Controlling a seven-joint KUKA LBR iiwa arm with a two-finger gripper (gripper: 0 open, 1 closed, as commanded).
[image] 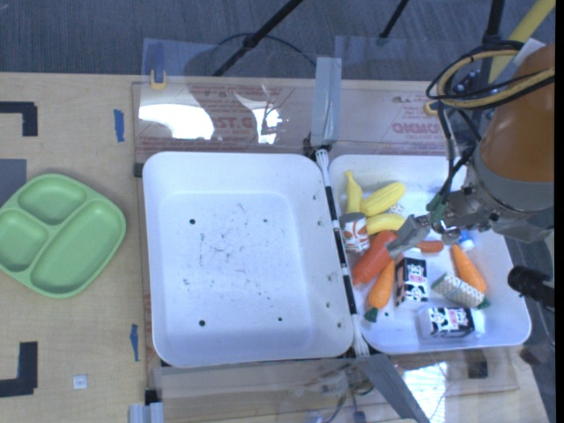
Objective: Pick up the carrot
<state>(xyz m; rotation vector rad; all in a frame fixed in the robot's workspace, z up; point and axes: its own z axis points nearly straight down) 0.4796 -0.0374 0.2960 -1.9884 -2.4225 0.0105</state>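
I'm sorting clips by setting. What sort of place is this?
Probably a robotics lab bench, not a kitchen: two white bins sit on a plywood bench, toy food such as a carrot fills the right one, and tripod legs stand behind.

Bright, even overhead light; strong white glare on the clear plastic sheet (211, 117) behind the left bin (159, 263), soft faint shadows on the counter (70, 324), mild softness throughout, arm (520, 148) slightly blurred at right.
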